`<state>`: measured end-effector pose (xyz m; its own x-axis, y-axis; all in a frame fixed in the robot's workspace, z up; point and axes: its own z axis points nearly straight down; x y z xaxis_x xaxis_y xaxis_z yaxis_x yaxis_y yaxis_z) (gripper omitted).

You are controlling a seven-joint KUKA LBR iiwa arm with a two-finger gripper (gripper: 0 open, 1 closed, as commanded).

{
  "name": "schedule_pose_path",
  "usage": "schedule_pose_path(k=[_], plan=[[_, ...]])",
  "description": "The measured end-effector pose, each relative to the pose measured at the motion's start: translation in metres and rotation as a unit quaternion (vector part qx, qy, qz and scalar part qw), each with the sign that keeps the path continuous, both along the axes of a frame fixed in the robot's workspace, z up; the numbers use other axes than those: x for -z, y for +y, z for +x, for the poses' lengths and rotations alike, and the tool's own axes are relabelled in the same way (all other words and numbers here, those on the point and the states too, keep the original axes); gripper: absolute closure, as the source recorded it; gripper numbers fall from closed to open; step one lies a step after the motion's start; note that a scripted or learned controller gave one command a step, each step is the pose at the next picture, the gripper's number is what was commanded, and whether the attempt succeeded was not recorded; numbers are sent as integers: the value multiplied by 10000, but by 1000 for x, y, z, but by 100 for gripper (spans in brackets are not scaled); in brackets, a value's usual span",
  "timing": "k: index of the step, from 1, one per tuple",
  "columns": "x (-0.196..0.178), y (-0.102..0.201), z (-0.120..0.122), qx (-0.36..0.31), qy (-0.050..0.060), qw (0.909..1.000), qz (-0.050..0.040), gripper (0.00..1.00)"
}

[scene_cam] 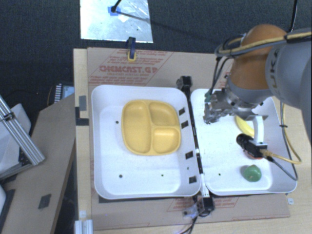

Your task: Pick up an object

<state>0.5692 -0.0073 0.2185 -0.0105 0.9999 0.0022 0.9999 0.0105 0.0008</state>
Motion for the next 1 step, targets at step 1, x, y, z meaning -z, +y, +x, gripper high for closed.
schedule_pose_path(k=[1], plan=[[7, 54, -3, 1, 1, 10000, 0, 100]])
